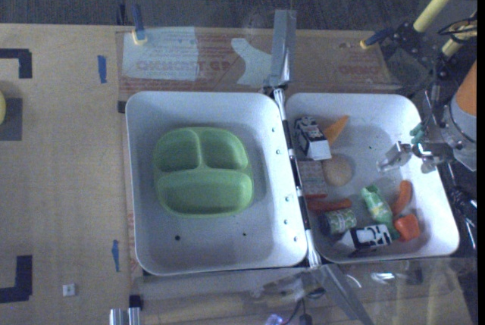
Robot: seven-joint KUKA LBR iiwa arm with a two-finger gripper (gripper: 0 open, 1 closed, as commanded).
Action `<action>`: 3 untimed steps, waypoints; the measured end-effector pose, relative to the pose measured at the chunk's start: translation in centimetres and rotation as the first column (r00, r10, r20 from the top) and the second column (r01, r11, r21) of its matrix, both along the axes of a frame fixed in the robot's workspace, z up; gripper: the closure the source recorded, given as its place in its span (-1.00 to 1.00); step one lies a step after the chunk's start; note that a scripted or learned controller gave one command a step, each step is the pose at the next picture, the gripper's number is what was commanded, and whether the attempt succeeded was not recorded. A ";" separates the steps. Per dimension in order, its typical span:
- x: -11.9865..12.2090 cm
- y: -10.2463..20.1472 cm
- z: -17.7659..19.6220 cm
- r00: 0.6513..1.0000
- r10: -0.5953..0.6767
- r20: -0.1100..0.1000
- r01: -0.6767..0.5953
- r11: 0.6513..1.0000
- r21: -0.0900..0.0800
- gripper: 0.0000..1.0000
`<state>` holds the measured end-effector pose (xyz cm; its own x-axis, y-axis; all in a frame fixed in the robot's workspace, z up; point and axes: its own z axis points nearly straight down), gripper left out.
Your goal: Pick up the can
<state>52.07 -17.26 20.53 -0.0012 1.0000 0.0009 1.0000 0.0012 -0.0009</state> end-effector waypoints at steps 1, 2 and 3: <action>0.0 0.0 0.0 1.000 0.000 0.000 0.000 1.000 0.000 -1.00; 6.5 -1.8 -11.9 0.998 0.061 0.006 -0.061 0.998 -0.003 -1.00; 6.7 -1.8 -10.7 0.998 0.059 0.011 -0.059 0.998 -0.004 1.00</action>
